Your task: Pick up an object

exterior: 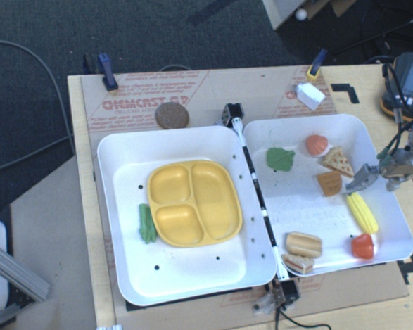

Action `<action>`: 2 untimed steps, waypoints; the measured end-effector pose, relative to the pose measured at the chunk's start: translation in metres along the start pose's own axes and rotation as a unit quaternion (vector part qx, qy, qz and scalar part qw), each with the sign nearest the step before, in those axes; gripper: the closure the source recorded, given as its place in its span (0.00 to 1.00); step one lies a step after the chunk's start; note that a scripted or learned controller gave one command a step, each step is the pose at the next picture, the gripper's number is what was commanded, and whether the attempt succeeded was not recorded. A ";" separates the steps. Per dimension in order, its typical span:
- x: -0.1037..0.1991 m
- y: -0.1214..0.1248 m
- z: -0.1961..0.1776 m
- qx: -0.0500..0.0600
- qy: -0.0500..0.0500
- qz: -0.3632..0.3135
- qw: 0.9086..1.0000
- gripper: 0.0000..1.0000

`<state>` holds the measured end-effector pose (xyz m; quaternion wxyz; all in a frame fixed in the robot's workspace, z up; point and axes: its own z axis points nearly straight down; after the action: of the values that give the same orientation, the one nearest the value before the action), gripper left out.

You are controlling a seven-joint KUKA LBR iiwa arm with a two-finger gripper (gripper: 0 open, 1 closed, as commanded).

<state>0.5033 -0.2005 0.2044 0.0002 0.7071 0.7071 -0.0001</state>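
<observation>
One gripper [374,176] hangs above the right bin [296,130] beside the corn [363,213], jaws apart and holding nothing

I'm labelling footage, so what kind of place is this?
Probably a robotics lab test bench: two white bins clamped to a board, toy food such as corn, and a cable-fed tool.

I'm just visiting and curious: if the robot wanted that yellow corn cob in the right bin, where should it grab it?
Probably across the middle of the corn cob, coming straight down from above. It lies flat and long, slanting toward the near right, so the fingers should close across its narrow width. Its sides look free; the orange cube and red piece sit off its ends.
</observation>
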 end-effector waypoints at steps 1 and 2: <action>-0.004 -0.019 0.110 -0.001 -0.001 0.000 1.000 0.00; -0.003 -0.019 0.100 -0.002 -0.001 0.000 1.000 1.00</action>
<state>0.4844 -0.2039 0.1043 0.0021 0.7074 0.7068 0.0005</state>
